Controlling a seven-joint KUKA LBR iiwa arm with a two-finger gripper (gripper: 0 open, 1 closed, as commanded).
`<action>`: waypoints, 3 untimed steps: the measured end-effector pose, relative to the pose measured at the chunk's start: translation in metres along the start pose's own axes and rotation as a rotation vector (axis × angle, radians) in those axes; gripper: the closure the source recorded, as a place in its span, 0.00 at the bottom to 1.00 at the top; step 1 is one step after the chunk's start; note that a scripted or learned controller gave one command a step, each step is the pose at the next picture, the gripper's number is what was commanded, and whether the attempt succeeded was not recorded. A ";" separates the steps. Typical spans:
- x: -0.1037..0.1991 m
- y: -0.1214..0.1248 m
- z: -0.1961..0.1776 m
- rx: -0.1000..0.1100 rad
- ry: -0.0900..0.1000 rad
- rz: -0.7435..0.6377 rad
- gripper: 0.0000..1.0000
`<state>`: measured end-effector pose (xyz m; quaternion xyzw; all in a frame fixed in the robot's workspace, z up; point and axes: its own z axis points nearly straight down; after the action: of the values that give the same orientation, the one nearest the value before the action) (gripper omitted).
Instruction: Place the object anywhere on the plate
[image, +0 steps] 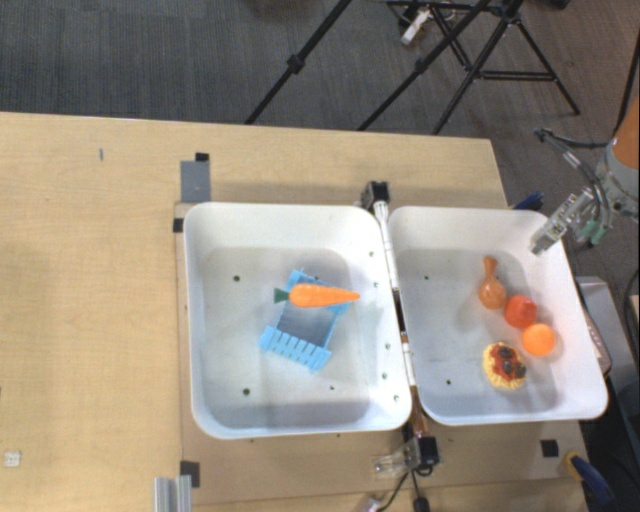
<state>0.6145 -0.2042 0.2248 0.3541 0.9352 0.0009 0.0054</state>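
Note:
An orange carrot (322, 295) with a green top lies across the far edge of a small blue ribbed plate (298, 337) in the middle of the left bin (215, 330). My gripper (553, 236) hovers over the far right corner of the right bin (445, 340), well away from the carrot and the plate. Nothing shows in its grasp. The arm's orange band (627, 148) sits at the right edge of the view.
The right bin holds an orange gourd-shaped toy (490, 288), a red ball (520, 311), an orange ball (539, 340) and a yellow tart-like toy (505, 364), all along its right side. A ridge (393, 300) divides the two bins.

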 end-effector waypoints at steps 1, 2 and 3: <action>-0.001 0.003 -0.013 -0.006 -0.009 -0.001 1.00; -0.002 0.005 -0.026 -0.012 -0.017 -0.002 1.00; -0.004 0.008 -0.039 -0.018 -0.026 -0.003 1.00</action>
<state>0.6220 -0.2008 0.2639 0.3524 0.9356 0.0046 0.0205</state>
